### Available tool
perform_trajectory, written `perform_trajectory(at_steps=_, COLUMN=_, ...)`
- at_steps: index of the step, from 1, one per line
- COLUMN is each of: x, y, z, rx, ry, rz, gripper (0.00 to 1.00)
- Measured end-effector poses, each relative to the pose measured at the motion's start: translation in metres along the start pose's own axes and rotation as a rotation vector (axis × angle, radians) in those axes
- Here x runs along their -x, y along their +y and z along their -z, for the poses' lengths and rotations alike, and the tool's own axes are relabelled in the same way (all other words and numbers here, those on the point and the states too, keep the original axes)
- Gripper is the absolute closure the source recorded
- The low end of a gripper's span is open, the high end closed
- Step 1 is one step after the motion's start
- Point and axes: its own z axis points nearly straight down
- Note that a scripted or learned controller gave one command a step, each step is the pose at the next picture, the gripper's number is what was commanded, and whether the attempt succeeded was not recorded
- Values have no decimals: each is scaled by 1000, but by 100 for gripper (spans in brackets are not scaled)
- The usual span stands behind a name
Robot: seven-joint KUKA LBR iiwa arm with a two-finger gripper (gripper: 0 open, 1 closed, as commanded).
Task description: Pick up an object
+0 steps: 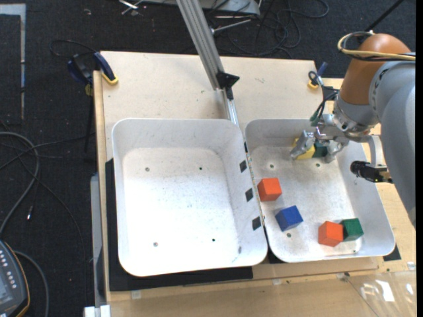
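My gripper (309, 145) is low over the back of the right bin (370, 207), right at a small yellow object (305, 154) with a green object (322, 150) beside it. Whether the yellow object is gripped is unclear from this angle. Further forward in the same bin lie an orange cube (269, 189), a blue cube (288, 217), and a second orange cube (330, 233) touching a green cube (353, 228).
The left bin (125, 177) sits beside the right one, sharing a raised divider (248, 177). A slanted metal pole (201, 35) rises from the back of the bench. The grey arm (390, 104) fills the right side.
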Motion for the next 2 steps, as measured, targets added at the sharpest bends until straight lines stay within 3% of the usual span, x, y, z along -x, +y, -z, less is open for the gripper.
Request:
perform_trajectory(at_steps=1, x=0, y=-2, z=8, rx=-5, ry=1, rz=0, gripper=100)
perform_trajectory(at_steps=2, x=-73, y=-36, z=-1, rx=75, ry=-1, rz=18, gripper=100)
